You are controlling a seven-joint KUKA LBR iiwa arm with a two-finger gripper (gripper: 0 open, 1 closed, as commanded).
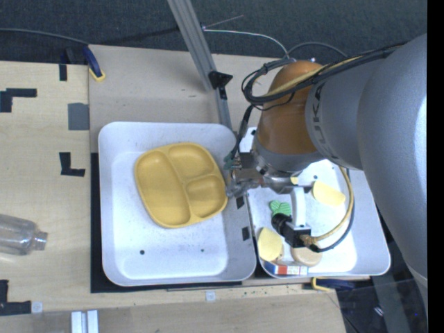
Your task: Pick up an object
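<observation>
The only readable lettering is on the grey arm [361, 109]: dark capitals running vertically on its casing beside the orange band [295, 116], of which "UK" can be made out, part of a longer word. No other text, number or label is legible.

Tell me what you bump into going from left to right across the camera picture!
Clear plastic bottle → yellow three-part plastic tray in the left white bin → small green toy in the right white bin → pale yellow wedge.
</observation>
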